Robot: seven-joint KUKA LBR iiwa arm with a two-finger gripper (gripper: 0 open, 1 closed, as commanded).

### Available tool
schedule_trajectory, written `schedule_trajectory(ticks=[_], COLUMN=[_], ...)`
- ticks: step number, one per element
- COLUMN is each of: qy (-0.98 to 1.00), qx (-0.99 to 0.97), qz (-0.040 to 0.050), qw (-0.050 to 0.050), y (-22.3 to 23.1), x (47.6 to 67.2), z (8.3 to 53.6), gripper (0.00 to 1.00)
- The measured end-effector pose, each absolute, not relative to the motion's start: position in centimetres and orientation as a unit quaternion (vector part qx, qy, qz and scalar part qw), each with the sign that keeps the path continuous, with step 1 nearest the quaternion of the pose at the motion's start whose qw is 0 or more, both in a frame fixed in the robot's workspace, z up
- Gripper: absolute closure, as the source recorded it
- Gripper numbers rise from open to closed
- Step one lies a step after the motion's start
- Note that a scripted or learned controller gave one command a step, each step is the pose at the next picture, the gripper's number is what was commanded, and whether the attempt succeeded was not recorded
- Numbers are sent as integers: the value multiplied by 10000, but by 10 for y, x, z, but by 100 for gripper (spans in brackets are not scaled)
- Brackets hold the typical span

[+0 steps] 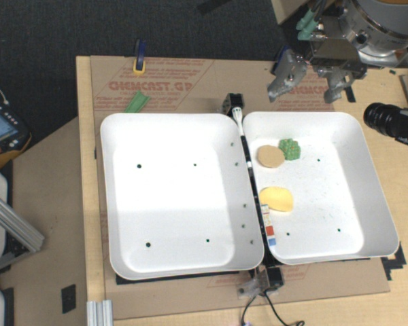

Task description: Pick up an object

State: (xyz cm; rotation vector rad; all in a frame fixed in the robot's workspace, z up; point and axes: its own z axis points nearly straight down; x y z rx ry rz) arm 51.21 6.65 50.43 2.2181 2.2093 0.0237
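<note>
Two shallow white bins sat side by side on a brown cardboard sheet (pixel 156 77) in the camera view. In the right bin (pixel 340 182) three small things lay near its left wall: a round tan piece (pixel 270 157), a green knobbly piece (pixel 290 149) touching the tan one on its right side, and a yellow oval piece (pixel 277 199) a little nearer to the camera, apart from the other two. The left bin (pixel 170 195) showed its white floor with a few dark dots.

The gripper (pixel 307 89) hung above the far edge of the right bin, over the cardboard, and not over any of the three pieces. Its two grey fingers (pixel 284 83) stood well apart with nothing between them (the spread was wide). A green strip (pixel 136 102) lay on the cardboard beyond the left bin, and a blue and yellow clamp (pixel 140 58) held the far edge of the sheet.
</note>
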Motion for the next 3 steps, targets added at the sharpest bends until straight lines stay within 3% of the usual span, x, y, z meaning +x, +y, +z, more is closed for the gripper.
schedule_trajectory(ticks=[1, 2, 3], qy=[7074, 7096, 7073], qx=[7068, 7046, 7070], qz=[18, -64, 0], qw=[20, -48, 0], y=[70, 137, 133], x=[514, 494, 497], z=[506, 377, 385], gripper=[100, 100, 0])
